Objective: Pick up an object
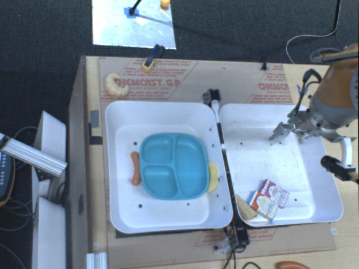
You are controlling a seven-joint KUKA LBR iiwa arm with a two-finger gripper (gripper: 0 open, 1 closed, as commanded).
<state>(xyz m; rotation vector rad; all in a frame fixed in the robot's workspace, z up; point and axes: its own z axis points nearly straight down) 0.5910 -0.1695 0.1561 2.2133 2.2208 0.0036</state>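
Two shallow white plastic bins side by side on a cardboard-lined bench point(168, 77). In the left bin point(120, 150), a blue three-compartment plastic tray point(173, 166), with an orange sausage-shaped toy point(135, 168) just beside its left edge and a yellow piece point(213, 177) peeking out at its right. In the right bin point(314, 206), a small printed packet point(268, 199) and a tan wedge point(244, 207) near the front. Grey two-finger gripper point(287, 130) over the right bin's rear, nothing between its fingers.
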